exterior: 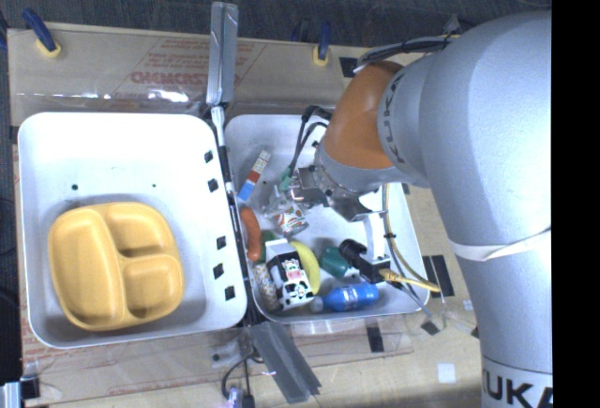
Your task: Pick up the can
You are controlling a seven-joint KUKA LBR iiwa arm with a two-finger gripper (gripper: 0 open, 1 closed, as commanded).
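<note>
The arm's gripper [292, 195] is down in the right bin [398, 209], crowding the crumpled can [292, 220] for a grab, though I cannot tell the fingers' state.

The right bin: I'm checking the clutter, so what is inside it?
The right bin holds a blue bottle, a yellow banana, an orange sausage-like piece and small packages. The arm covers its upper right part.

Glossy white plastic bins [112, 129], matt yellow plastic tray [114, 261], smooth grey arm casing [487, 134].
</note>
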